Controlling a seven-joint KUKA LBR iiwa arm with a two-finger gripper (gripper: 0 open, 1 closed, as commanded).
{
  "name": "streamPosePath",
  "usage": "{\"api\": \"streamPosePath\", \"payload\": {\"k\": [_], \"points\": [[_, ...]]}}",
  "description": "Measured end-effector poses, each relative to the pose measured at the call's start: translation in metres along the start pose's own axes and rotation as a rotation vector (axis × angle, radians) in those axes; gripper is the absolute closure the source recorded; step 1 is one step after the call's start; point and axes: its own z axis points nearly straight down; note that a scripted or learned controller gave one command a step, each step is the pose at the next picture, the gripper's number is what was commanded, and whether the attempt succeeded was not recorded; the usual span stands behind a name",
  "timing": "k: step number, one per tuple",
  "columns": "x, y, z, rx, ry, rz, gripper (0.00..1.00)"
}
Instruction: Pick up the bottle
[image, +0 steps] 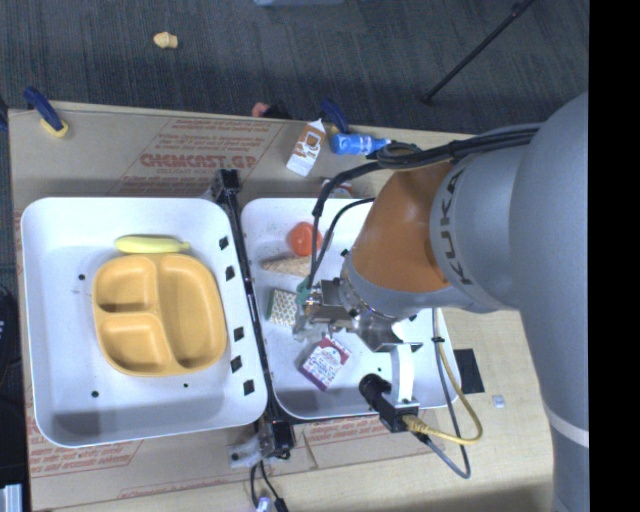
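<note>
As the grey KUKA arm (500, 220) with its orange band reaches in from the right, its tool (318, 312) hangs low over the right bin (262, 215), its opening hidden from view, so whether it grips anything cannot be told. Beneath it lie a red ball (302, 238), a tan cracker-like piece (285, 266), a patterned packet (283, 308) and a maroon-and-white pouch (324, 362). No item there can be identified with certainty as the bottle. The left bin (50, 330) holds a yellow divided tray (158, 312) and a banana (152, 244), on the cardboard-covered surface (190, 150).
</note>
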Motion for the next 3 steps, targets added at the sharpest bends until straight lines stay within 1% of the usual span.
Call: {"api": "streamPosePath", "payload": {"k": [1, 2, 3], "points": [[0.032, -0.003, 0.005, -0.001, 0.000, -0.426, 1.00], [-0.019, 0.002, -0.153, -0.007, -0.003, -0.438, 1.00], [-0.075, 0.009, -0.035, -0.002, 0.000, -0.237, 1.00]]}}
